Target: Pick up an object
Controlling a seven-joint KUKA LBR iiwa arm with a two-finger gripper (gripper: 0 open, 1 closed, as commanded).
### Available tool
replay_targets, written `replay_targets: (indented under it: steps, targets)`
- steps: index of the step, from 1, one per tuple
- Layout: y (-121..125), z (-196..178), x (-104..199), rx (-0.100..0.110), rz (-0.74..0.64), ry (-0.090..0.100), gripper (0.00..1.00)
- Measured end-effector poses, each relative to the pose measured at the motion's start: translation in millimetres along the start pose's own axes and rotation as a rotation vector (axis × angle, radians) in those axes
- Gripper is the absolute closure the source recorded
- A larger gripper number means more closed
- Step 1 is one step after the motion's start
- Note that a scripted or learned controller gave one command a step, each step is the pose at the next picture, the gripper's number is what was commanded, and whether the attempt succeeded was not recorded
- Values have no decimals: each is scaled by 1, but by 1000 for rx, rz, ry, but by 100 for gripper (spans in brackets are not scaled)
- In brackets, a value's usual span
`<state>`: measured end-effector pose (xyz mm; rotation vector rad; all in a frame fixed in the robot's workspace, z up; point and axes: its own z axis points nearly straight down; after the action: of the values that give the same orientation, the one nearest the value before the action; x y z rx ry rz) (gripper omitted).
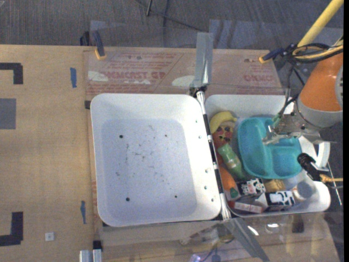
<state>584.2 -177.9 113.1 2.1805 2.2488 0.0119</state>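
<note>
From my station I see the tool (275, 129) down in the right-hand white bin (322, 200), over the top of a large teal plastic tub-shaped container (267, 154) that lies on the clutter in the middle of that bin. I cannot tell how the tool is set; its tip blurs into the teal surface.

Beside the container sit a yellow banana-shaped toy (222, 119) at the bin's far left corner, a green plastic bottle-like piece (231, 160) touching the container's left side, and a small black-and-white printed box (252, 187) just below it. The left white bin (103, 124) on the wooden surface (43, 146) holds only specks.

I judge the teal container light, stiff and smooth, likely slippery on its broad rounded faces. I would take it by a thin rim or wall edge, since the body looks too wide to span and it may rock on the items beneath.
</note>
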Motion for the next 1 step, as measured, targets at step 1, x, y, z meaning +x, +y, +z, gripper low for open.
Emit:
replay_targets:
  steps: [1]
  targets:
    - [27, 3, -9, 9, -184, 15, 100]
